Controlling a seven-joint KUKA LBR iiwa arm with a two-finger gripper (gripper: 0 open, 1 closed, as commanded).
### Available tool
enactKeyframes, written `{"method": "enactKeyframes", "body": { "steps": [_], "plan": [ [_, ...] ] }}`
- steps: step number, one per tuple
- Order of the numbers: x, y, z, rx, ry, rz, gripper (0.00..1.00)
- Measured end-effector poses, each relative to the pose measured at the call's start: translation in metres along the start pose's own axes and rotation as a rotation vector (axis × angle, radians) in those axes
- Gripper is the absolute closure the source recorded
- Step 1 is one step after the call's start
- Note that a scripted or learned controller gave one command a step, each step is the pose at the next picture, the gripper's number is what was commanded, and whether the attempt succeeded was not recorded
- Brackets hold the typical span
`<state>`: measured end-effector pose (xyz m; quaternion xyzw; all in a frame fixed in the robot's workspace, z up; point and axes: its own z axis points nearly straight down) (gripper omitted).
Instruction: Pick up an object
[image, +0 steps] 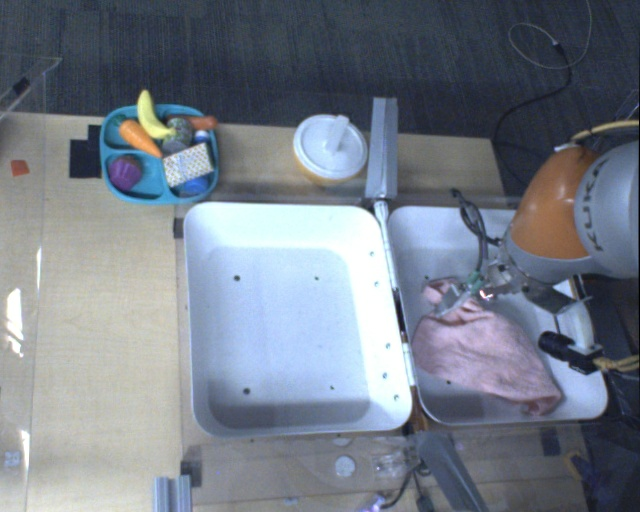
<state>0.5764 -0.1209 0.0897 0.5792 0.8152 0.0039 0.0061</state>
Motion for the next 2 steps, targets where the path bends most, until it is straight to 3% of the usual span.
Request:
{"method": "enactKeyframes", "body": {
  "steps": [1, 2],
  "plan": [
    [-0.001, 0.004, -0.014, -0.011, -0.007, -0.003, 1.00],
    [0.028, 0.070, -0.096, 0.005, 0.000, 0.295, 1.00]
  ]
}}
